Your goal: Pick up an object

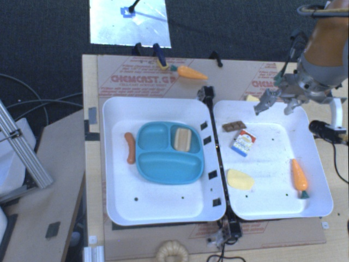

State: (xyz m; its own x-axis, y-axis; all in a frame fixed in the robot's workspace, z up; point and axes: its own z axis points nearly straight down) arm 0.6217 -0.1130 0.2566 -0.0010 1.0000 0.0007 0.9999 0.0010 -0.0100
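Note:
My gripper (pixel 277 105) hangs open over the far edge of the right bin (pixel 322 201), with nothing between its fingers. Below and to its left in that bin lie a brown chocolate bar (pixel 234 126) and a small colourful carton (pixel 243 143). A yellow slice (pixel 240 179) rests near the bin's front left. An orange carrot (pixel 299 176) lies by its right wall. In the left bin (pixel 117 201) a blue divided plate (pixel 163 160) carries a slice of bread (pixel 182 140), and a sausage (pixel 130 147) lies beside the plate.
A second carrot (pixel 188 72) lies on the board behind the left bin. A yellow piece (pixel 252 97) sits just behind the right bin. A pale braided ring (pixel 172 251) rests at the bench's front edge. Black clips (pixel 207 141) join the bins.

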